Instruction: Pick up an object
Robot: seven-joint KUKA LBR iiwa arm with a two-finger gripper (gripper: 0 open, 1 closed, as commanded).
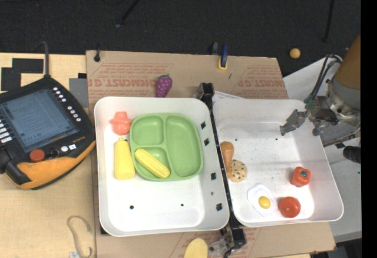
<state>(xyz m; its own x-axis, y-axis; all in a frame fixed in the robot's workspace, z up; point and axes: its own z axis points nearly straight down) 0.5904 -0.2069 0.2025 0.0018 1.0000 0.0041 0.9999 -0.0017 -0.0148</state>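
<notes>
open pincer [306,123] above right bin [259,115]

Two white bins [159,218], one green tray [168,148], two tomatoes [288,207], one corn cob [152,163].

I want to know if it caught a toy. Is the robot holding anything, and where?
Nothing. The gripper hangs open above the right bin.

Off to my left a teach pendant [41,124] with an orange underside lies on the worktop [35,215]. Brown cardboard [194,74] lies under both bins, a blue-and-yellow clamp [222,56] pinching its far edge. A small orange ball [294,53] sits on the dark floor beyond.
</notes>
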